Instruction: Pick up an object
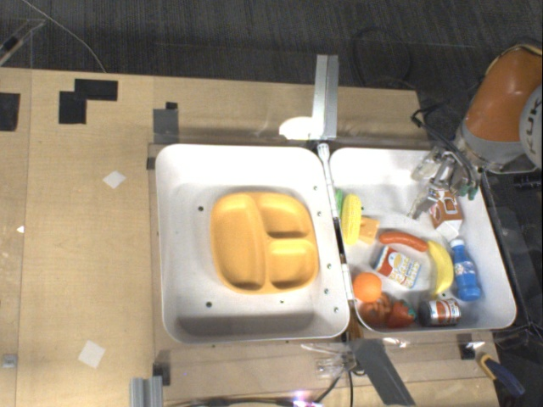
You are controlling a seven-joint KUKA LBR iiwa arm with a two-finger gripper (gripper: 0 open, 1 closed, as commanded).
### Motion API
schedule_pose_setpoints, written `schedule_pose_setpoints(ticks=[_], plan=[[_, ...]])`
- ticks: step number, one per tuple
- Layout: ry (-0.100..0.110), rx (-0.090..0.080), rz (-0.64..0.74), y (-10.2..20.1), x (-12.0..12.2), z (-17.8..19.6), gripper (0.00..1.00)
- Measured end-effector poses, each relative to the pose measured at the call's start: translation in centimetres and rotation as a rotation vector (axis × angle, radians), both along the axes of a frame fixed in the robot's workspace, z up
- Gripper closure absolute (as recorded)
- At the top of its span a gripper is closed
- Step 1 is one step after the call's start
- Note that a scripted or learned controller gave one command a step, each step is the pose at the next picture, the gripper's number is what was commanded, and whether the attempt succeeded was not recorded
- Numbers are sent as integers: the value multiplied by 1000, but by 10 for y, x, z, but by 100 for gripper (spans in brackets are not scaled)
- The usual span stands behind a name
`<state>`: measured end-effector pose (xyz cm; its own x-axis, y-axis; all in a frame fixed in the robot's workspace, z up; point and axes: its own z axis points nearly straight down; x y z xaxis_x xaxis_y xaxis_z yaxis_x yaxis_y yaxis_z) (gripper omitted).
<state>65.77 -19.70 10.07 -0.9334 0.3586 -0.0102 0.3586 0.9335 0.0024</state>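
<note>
Small brown carton (446, 211) lies in the right bin (501, 299).

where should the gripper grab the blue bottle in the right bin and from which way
Grip the blue bottle across its mid-body, coming straight down. It lies flat with the banana tight on one side and the bin wall near the other, so the fit looks tight.

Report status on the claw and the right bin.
Claw over right bin's far corner, nothing visibly held. Brown packet just beneath. Banana, blue bottle, can crowded nearby.
</note>
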Motion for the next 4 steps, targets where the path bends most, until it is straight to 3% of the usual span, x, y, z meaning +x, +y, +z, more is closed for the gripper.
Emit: schedule_pose_setpoints(ticks=[1, 2, 3, 4], plan=[[1, -2, 104, -5, -58, 12, 0], [16, 3, -10, 62, 4, -12, 0], [-12, -2, -5, 63, 10, 3, 100], [6, 1, -5, 63, 7, 0, 0]])
